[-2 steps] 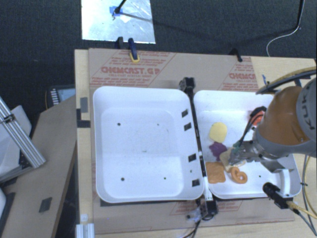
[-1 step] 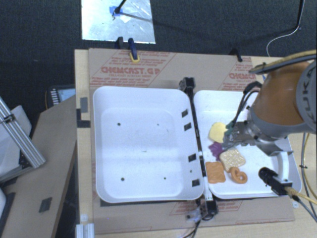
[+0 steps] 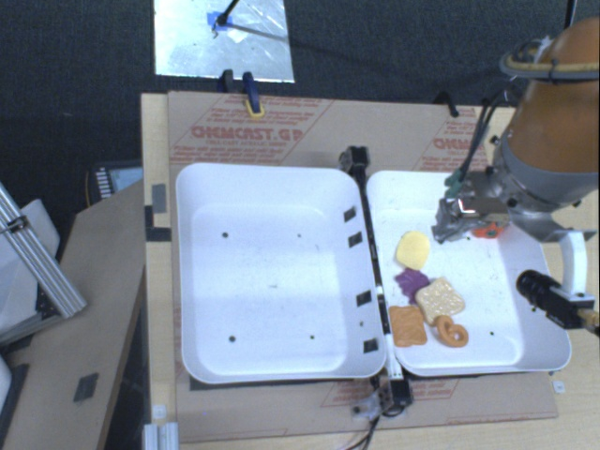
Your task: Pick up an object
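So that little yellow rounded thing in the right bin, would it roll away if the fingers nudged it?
Possibly. The yellow piece looks rounded and smooth, so a sideways nudge might make it slide or roll on the slick white bin. It looks small and probably light. The purple piece beside it could stop it on that side.

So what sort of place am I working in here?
Most likely a robotics lab test bench: two shallow white bins side by side on a cardboard sheet, toy food pieces as grasp objects, aluminium framing alongside.
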`<state>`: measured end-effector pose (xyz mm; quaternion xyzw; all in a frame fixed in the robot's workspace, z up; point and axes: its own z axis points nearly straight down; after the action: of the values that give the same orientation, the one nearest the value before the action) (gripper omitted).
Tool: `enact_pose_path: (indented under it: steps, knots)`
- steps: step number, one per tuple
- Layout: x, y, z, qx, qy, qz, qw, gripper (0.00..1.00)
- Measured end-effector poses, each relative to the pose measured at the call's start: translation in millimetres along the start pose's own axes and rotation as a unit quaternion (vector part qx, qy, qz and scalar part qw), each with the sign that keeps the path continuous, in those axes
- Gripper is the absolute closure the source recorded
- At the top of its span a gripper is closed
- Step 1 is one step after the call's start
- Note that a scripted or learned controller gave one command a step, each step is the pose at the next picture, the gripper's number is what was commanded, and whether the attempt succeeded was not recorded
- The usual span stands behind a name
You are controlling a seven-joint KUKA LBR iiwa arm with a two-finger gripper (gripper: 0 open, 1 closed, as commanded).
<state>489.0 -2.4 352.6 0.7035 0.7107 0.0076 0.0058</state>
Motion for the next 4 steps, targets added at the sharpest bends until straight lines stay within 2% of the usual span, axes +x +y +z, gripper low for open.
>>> enact_pose_path:
  steps: [1, 2, 3, 4]
  knots:
    - [77, 0, -60, 0.005, 0.001, -0.001, 1.0000, 1.00]
    - [133, 2, -125, 0.005, 0.001, 0.000, 1.0000, 1.00]
    - [196, 2, -151, 0.007, 0.001, 0.000, 1.0000, 1.00]
    - [240, 3, -180, 0.007, 0.001, 0.001, 1.0000, 1.00]
